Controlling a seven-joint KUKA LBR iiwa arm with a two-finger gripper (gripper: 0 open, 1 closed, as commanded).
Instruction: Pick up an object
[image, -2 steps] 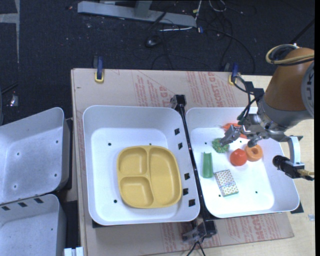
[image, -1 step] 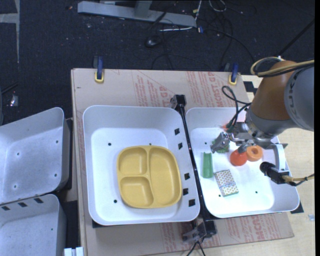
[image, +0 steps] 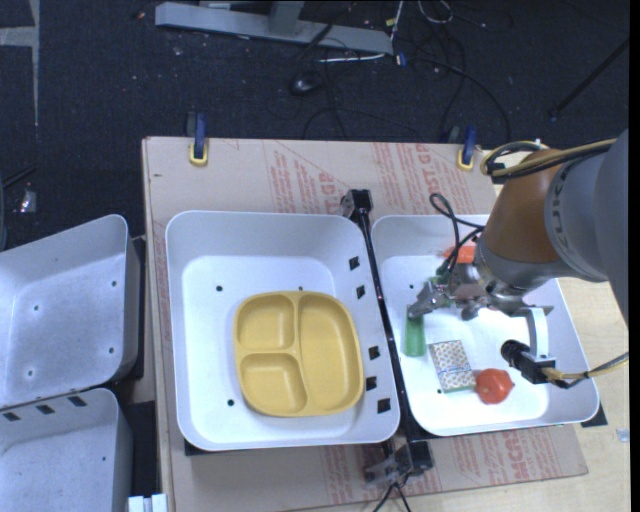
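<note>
Hovering low in the right bin (image: 575, 330), the gripper (image: 430, 303) sits just above a green stick (image: 413, 336); I cannot tell its finger state. A good grab, I reckon, means dropping straight down and squeezing across the narrow width. The stick's long axis runs nearly top-to-bottom in the frame, beside a patterned card (image: 452, 364) and red lump (image: 494, 385).

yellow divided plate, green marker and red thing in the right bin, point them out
yellow divided plate (image: 298, 352), camera view, middle ridge between compartments
green marker (image: 412, 335), camera view, mid barrel
red object (image: 493, 385), camera view, its top surface
</note>
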